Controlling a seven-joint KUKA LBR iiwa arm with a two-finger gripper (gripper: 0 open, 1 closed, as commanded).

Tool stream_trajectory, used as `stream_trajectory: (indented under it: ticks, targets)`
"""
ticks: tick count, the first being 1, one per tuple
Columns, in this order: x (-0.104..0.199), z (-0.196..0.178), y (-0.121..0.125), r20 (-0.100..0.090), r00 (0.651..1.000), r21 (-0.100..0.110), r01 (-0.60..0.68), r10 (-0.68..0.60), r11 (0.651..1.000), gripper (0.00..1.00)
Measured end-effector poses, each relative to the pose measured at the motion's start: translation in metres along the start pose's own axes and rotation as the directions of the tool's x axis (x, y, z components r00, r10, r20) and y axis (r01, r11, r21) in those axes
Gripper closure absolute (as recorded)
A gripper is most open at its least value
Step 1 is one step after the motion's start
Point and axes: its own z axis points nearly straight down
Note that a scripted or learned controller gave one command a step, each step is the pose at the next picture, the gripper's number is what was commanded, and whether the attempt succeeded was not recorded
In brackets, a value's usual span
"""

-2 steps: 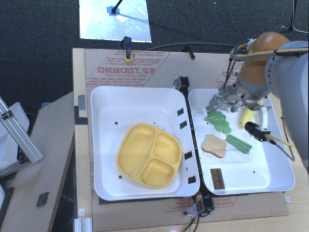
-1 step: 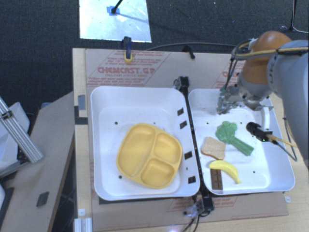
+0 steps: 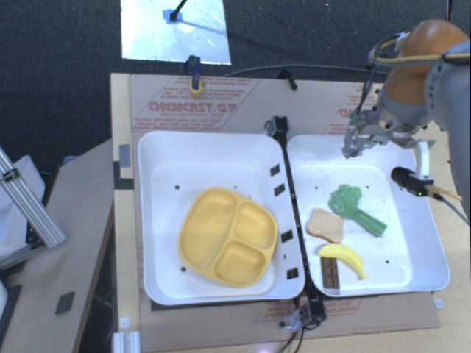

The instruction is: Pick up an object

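**Q:** Where is the gripper point(image 3: 356, 147)?

**A:** Over the right bin point(image 3: 427, 267), at its far rim, well apart from the toys. It holds nothing; how far its claw is spread I cannot tell.

**Q:** What could it pick?

**A:** The green broccoli point(image 3: 353, 206) lies nearest, mid-bin. Toast point(image 3: 325, 225) and a banana point(image 3: 343, 257) sit nearer the front rim. Best to centre over the broccoli's stalk before descending.
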Motion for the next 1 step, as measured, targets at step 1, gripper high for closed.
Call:
stream_trajectory:
  ticks: [1]
  targets:
    - [-0.0033,-0.0658,0.0024,0.0,1.0,-0.002,0.001,-0.001,1.0,1.0]
